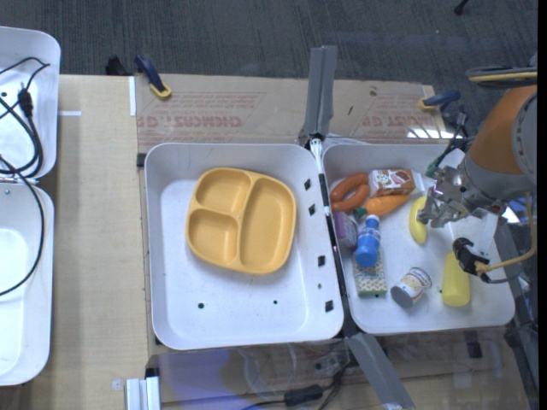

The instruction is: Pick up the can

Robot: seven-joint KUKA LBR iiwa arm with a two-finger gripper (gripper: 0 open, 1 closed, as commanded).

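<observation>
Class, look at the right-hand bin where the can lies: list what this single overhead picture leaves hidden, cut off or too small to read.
- Gripper: fingers too small and cluttered against the arm in the camera view.
- Can: label print too small to read.
- Purple item: partly covered by the blue bottle.
- Arm: cut off by the right edge.

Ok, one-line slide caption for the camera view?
Gripper above the right bin, the can lying nearer the front; yellow divided plate in the left bin.

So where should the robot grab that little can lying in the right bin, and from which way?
Probably around its round middle, coming straight down from above. The can lies tipped on its side, its pale end facing lower left, so the curved sides are exposed. The yellow bottle sits close on its right, so the gripper should mind that side.
</observation>
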